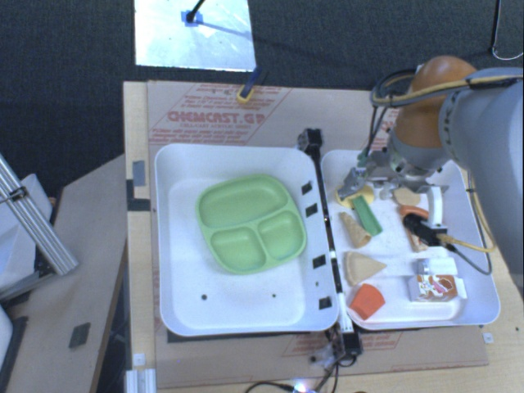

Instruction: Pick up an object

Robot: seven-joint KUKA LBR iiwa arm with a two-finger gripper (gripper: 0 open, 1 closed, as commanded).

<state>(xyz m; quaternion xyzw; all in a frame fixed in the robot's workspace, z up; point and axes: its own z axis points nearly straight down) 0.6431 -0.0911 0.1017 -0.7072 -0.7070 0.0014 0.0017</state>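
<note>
Objects lie scattered in the right bin [483, 301]: an orange block [367, 300], a tan wedge [363, 265], a green stick [366, 217] and a small carton [434, 285]. Over the bin's far left part hangs the gripper [357, 188], touching a yellow piece [358, 193]; whether it is gripping I cannot tell. A green tray [250, 222] sits in the left bin [184, 301].

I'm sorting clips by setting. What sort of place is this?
Probably a robotics lab bench for pick-up trials: a grey arm reaches over two white bins, one holding a green divided tray, the other toy food such as an orange block.
</note>
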